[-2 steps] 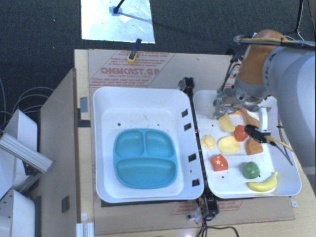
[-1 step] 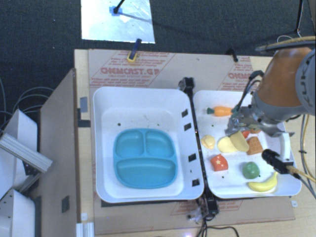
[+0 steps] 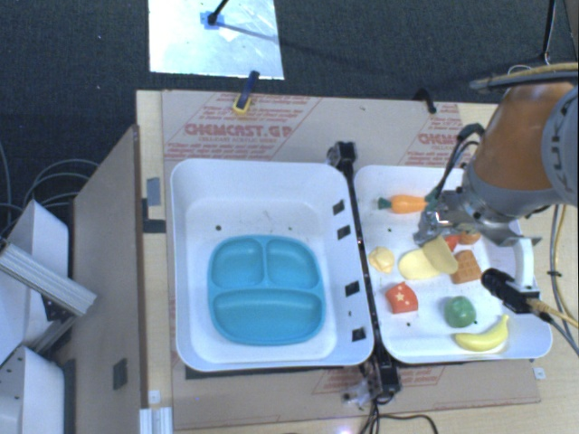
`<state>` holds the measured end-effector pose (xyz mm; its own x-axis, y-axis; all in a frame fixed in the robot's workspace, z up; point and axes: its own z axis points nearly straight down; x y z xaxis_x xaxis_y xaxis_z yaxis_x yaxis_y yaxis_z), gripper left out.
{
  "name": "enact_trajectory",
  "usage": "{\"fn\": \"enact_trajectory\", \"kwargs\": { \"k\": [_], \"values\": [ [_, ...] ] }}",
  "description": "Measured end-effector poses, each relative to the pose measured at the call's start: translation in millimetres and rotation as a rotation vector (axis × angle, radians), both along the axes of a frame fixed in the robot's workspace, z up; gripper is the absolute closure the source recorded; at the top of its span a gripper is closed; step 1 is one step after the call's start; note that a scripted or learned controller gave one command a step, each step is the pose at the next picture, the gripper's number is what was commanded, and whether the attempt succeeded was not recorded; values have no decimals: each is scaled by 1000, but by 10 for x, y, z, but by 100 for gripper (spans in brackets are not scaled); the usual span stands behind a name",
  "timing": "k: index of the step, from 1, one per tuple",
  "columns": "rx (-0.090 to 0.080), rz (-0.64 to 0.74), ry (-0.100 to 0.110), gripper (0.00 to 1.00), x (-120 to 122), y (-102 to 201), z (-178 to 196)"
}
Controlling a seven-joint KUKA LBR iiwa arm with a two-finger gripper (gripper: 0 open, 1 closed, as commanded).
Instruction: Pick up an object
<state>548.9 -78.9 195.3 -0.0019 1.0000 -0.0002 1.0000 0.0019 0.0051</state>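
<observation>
While the hand (image 3: 436,233) hovers low over the pale yellow food piece (image 3: 441,255) in the right bin (image 3: 534,337), its closure cannot be determined; approach step apparently; next, descend and close.

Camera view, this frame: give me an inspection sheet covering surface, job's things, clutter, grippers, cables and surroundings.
Surface: bench bearing two white bins side by side, left bin and right bin, on a printed board.
Job's things: right bin holds toy food: carrot, red tomato, green round fruit, banana, brown cracker-like piece, pale yellow pieces.
Clutter: blue divided plate in left bin.
Grippers: gripper low over the yellow pieces; jaws' state and any hold cannot be told.
Cables: black cables at the arm and along the front bench edge.
Surroundings: dark carpet, a shiny sheet on the floor.
</observation>
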Motion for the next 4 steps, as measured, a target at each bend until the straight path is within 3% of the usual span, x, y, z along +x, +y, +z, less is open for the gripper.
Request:
{"fn": "enact_trajectory", "kwargs": {
  "k": [1,2,3,4],
  "values": [
    [1,1,-2,100,9,3,103],
    [1,1,-2,0,9,3,101],
    [-2,1,-4,0,-548,-352,-981],
    [-1,6,-7,0,322,-263,-1057]
  ]
}}
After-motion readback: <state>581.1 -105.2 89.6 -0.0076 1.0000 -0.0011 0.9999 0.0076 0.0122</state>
